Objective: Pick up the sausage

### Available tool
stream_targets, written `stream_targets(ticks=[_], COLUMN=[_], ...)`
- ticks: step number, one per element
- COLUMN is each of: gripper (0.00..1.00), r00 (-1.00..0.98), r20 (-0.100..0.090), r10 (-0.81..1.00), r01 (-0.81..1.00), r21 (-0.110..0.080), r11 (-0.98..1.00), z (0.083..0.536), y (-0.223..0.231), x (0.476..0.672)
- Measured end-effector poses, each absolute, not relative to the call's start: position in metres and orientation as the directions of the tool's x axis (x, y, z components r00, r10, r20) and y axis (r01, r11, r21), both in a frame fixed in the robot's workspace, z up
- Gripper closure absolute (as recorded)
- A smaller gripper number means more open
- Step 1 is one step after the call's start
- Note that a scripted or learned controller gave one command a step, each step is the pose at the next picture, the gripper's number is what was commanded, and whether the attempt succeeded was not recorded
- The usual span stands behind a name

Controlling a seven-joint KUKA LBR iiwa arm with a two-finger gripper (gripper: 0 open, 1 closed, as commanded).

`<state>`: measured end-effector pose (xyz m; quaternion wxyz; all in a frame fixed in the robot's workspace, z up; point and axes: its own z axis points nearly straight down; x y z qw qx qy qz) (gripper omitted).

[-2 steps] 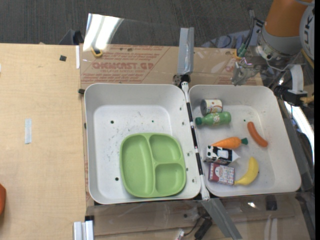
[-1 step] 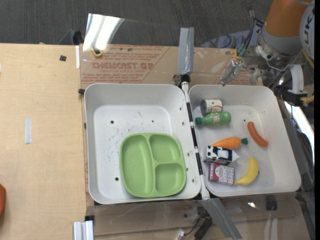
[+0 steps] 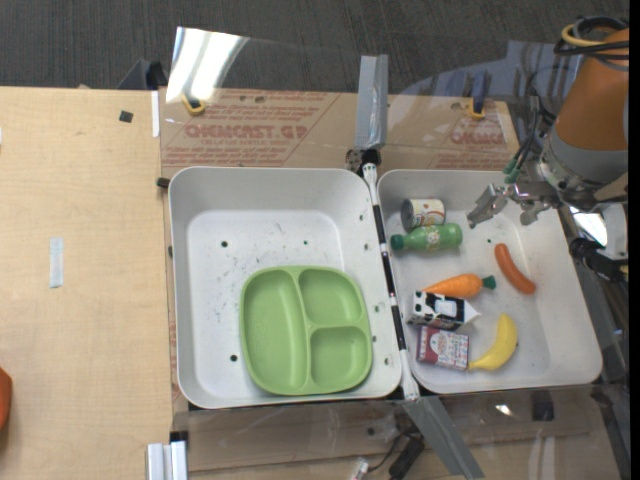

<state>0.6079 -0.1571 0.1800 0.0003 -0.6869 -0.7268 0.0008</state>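
Right, the right bin (image 3: 560, 368) holds the lot: a smooth orange-red sausage (image 3: 515, 268) lying free on the white floor near the far side, a carrot (image 3: 456, 286), a curved yellow banana (image 3: 499, 343), a green bottle (image 3: 428, 238), a small can (image 3: 424, 211) and two little cartons. The gripper (image 3: 508, 205) hangs above the sausage, fingers spread, gripping nothing. The left bin (image 3: 200, 228) carries a glossy green three-compartment plate (image 3: 305, 330).

One camera sits high above the bench, looking down at a slant on both shallow white plastic bins (image 3: 190, 268), from fairly far back.
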Motion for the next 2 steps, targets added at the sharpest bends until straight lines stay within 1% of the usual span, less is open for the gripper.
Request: stream_targets(ticks=[1, 2], gripper=[0.0, 1.0], r00=[-0.042, -0.038], r20=[0.0, -0.001], r10=[0.999, 0.999], r01=[0.999, 0.999], r21=[0.0, 0.002], r11=[0.042, 0.038], z=[0.0914, 0.101], y=[-0.1948, -0.1961], x=[0.6005, 0.6008])
